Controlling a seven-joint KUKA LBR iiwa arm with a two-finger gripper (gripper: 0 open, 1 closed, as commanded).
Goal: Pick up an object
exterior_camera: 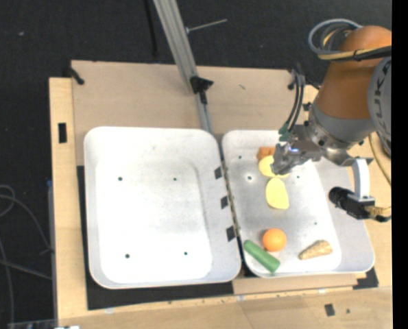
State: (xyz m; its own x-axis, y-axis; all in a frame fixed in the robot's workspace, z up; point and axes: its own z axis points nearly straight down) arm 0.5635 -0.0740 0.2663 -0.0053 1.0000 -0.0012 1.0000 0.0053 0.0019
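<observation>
My gripper [284, 160] hangs low over the back of the right bin [341, 252], right beside a small yellow piece [266, 166] and an orange piece [265, 153] half hidden behind it. A larger pale yellow object [278, 195] lies just in front of the gripper. Nearer the bin's front sit an orange ball [274, 239], a green cylinder [260, 256] and a tan wedge [315, 250]. The camera's slant hides how the fingers stand and whether they touch anything.
The left bin [152, 204] lies beside the right one, with black clips [225, 201] along their shared edge. A slanted metal pole [183, 53] rises behind the bins. The arm's black attachment [351, 201] overhangs the right bin's right side.
</observation>
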